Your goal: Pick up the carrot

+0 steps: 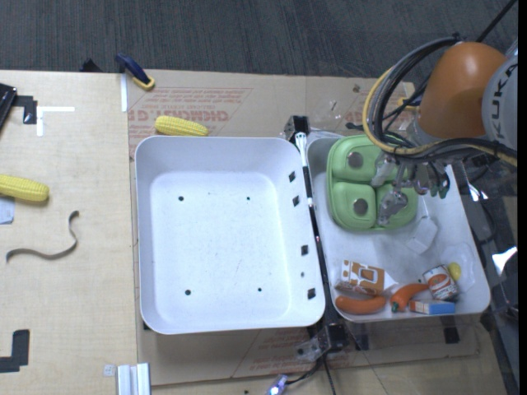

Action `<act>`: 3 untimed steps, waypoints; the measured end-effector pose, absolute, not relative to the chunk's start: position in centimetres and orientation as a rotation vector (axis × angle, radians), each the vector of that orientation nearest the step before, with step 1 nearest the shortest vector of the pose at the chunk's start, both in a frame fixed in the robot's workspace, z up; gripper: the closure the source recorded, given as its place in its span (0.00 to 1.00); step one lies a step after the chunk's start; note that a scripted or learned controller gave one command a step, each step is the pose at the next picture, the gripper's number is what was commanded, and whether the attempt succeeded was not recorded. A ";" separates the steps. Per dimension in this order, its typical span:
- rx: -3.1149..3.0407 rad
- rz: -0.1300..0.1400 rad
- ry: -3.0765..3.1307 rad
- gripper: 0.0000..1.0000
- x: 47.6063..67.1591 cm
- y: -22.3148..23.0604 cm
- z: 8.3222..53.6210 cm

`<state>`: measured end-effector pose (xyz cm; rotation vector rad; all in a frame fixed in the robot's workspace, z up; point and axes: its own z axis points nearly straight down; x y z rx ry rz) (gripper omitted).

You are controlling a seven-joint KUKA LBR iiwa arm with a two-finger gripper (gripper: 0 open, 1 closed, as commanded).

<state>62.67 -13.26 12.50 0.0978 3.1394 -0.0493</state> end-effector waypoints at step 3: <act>0.942 -0.044 3.093 0.00 61.0 -11.0 10.3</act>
